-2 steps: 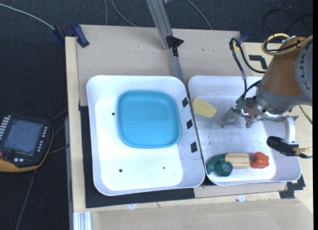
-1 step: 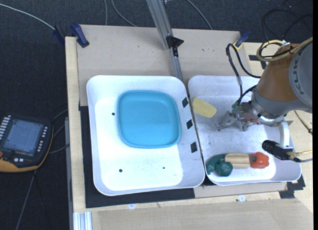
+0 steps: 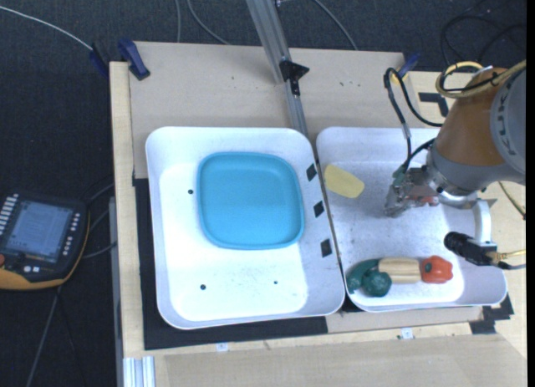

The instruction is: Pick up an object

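In the right bin [image 3: 368, 235] lie a pale yellow flat piece [image 3: 343, 181] near the left wall, and along the front wall a dark green lump [image 3: 369, 280], a tan cylinder [image 3: 400, 270] and a red tomato-like piece [image 3: 435, 270]. My gripper [image 3: 399, 200] hangs low over the middle of the right bin, right of the yellow piece and above the tan cylinder. Nothing shows between its fingertips.
The left bin [image 3: 171, 243] holds a blue square plate [image 3: 250, 200]. A metal pole [image 3: 272, 30] slants down to the gap between the bins. Cables loop at the right by the arm's orange band [image 3: 468, 134]. A teach pendant [image 3: 38, 239] lies on the floor at left.
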Tool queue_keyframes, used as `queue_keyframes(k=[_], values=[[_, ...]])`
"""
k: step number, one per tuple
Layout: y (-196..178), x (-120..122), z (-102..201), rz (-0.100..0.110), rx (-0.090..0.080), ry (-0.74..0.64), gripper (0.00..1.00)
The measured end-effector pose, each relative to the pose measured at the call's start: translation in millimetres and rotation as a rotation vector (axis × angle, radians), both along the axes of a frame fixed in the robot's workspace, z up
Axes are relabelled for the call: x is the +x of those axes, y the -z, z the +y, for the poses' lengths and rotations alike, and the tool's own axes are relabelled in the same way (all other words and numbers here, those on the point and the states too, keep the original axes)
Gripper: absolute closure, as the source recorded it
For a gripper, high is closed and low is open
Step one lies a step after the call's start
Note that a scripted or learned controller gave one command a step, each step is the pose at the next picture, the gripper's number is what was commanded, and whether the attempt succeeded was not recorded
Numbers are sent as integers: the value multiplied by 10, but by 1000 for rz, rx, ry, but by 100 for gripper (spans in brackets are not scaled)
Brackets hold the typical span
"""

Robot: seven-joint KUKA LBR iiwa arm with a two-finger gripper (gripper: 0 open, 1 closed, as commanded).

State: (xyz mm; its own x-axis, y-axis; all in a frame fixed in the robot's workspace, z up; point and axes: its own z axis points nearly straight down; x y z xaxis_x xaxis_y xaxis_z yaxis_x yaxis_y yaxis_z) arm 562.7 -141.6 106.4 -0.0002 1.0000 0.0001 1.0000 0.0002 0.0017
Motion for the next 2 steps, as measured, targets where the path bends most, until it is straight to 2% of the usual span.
queue_keyframes(k=[2], values=[[-1057,-111,-44,-3,-1,0,100]])
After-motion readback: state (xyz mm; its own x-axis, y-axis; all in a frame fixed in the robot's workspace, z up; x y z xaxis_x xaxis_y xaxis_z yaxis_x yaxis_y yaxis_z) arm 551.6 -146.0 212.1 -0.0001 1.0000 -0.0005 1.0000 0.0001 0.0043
